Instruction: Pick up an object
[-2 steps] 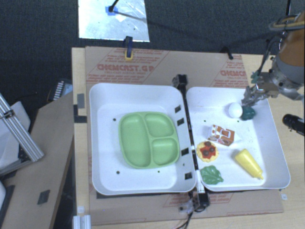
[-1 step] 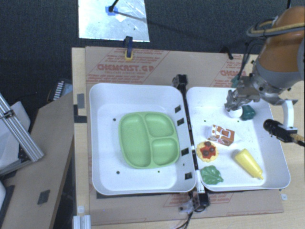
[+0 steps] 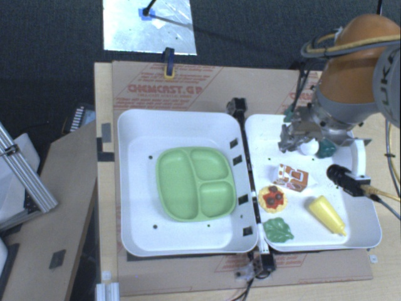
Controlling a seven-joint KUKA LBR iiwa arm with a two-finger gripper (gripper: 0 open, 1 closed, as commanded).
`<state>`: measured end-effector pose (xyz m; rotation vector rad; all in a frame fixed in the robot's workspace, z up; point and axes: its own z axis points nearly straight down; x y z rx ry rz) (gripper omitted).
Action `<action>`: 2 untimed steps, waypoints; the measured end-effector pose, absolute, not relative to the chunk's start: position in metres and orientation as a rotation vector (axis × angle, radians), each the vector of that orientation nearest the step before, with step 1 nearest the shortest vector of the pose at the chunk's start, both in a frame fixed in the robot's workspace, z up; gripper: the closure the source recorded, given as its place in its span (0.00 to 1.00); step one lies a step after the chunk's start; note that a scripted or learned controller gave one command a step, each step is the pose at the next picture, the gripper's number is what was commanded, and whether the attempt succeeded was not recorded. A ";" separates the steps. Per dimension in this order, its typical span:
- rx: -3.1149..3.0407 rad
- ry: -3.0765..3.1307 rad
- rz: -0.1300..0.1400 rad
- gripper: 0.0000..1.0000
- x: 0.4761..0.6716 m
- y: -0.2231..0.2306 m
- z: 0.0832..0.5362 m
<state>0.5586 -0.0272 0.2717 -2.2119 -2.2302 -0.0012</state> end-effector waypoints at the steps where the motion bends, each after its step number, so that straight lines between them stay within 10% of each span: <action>1: -2.209 -2.231 -0.002 1.00 0.551 0.024 0.253; 2: -2.210 -2.232 -0.004 1.00 0.547 0.075 0.253</action>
